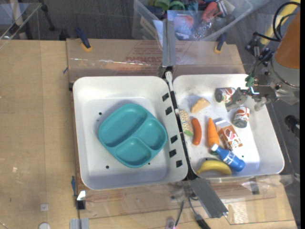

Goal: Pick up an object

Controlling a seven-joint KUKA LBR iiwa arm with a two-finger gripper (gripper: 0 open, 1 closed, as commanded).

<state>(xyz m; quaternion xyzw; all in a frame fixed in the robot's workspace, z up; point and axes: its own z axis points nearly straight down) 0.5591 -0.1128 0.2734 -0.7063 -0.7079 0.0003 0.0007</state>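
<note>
The gripper [244,95] hung low over the right bin [274,142], near its far right corner, its tip beside a small can [225,94] lying on its side — whether its fingers were spread or closed could not be told, and nothing showed between them. A second can [241,117], red and white, lay just in front of the tip toward the bin's right edge; its label was too small to read. Toward the bin's middle lay a pale wedge like bread or cheese [200,105], a red sausage [196,130], a carrot [213,132] and a red-and-white carton [229,135] whose print could not be made out. At the near edge sat a blue bottle [229,158] with a white label, unreadable, touching a banana [214,167]. A corn cob [183,119] lay along the bin's left wall, beside the divider. The cans, close on both sides of the tip, crowded it. The left bin [86,109] carried a teal divided plate [132,135] at its centre. Behind the bins stood a clear tub [190,8] of mixed coloured items — none legible.
</note>
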